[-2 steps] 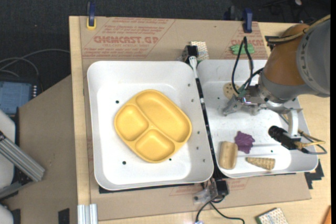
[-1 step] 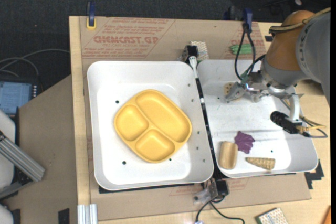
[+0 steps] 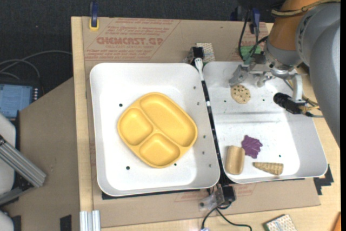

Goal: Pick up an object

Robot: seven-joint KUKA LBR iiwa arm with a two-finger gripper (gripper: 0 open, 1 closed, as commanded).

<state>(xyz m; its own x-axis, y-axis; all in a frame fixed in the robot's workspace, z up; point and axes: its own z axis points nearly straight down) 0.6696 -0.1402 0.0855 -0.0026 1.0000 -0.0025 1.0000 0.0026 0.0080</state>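
Gripper [image 3: 241, 79] low in right bin [image 3: 303, 132], just above cookie [image 3: 240, 94]; jaw state unclear. Best approach: centre over cookie, descend straight, close gently.

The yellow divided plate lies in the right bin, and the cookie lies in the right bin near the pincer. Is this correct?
Not quite. The camera view shows the yellow divided plate in the left bin. The cookie does lie in the right bin near the pincer.
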